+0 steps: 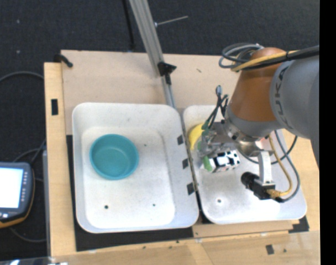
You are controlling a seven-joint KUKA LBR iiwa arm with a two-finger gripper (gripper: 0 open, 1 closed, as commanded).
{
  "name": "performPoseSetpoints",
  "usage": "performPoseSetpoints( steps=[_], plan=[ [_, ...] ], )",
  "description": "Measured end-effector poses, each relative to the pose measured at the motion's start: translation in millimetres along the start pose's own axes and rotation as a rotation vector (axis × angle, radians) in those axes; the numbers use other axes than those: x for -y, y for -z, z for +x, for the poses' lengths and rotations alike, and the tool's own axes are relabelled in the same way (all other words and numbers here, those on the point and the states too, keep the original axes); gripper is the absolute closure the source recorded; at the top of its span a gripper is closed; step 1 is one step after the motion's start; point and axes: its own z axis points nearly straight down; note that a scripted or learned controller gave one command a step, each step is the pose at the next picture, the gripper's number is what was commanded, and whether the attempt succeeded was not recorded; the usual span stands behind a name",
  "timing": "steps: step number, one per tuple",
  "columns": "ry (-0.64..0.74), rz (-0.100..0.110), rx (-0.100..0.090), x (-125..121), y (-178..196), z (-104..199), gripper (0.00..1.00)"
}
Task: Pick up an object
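Pick not completed at this moment: the arm was low over the right bin [289, 208], right of frame centre, with the hand [215, 148] down among the objects near that bin's left wall. Lift still to do. Grip state: could not tell, the wrist hid the tips.

Likely targets: a yellow object [196, 132], rounded, partly covered by the hand; a small white item with black spots and a green end [223, 160] just below it. Teal bowl [114, 157] sat in the left bin [129, 214], untouched
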Motion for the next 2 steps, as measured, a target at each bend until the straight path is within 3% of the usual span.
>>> performPoseSetpoints(
  steps=[1, 2],
  plan=[
    [0.004, 0.0, 0.0, -3.6, -4.4, 49.4, 1.0],
    [0.006, -0.001, -0.002, -12.7, 14.6, 103.8, 1.0]
  ],
)
